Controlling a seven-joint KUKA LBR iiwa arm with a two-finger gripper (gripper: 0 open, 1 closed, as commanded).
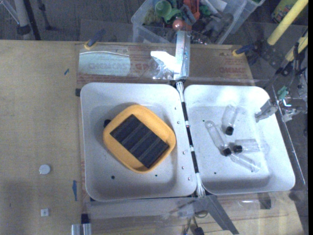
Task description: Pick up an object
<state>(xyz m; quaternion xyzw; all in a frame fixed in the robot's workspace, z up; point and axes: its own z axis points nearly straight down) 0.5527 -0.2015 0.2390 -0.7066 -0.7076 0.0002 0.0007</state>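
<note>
The camera view looks down on two shallow white bins set side by side on a wooden bench. In the left bin (pixel 93 180) lies a yellow square-ish object (pixel 139 138) with rounded corners, turned at an angle, its top face taken up by a dark panel with lengthwise ribs; a small black part peeks out at its upper left edge. It sits about in the middle of that bin, clear of the walls. In the right bin (pixel 281 177) lie several clear plastic vials with black caps (pixel 234 143), scattered near the centre, some touching or crossing each other. The gripper (pixel 274 106) hangs over the upper right corner of the right bin, near its rim, with nothing seen between its fingers; whether the jaws are open or closed cannot be told from here
</note>
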